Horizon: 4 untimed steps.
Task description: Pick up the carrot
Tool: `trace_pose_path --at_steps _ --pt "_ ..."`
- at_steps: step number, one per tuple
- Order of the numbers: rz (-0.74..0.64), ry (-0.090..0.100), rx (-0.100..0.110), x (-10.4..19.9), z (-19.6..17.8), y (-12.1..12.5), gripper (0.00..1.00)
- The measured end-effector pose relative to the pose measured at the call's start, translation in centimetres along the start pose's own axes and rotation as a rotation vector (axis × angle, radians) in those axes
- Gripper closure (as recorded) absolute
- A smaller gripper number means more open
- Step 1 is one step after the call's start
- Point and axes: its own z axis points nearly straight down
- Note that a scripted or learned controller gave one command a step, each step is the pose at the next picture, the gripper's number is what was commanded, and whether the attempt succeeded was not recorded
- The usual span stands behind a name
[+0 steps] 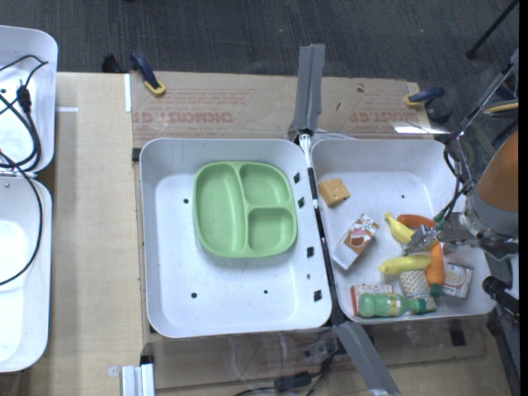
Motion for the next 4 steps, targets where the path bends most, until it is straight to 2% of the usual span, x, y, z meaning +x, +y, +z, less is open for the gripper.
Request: trace_pose_path --at_steps 1,2,3,4 --pt "0.004 -0.004 -0.002 -0.16 -0.92 0.04 1.0" --pt "0.002 -0.002 -0.001 -0.04 -0.91 0.06 0.0" --pt "0.004 -0.003 -0.001 -0.06 -1.78 0.1 1.0" --pt "0.004 -0.003 -0.001 -0.07 -1.78 0.09 0.0"
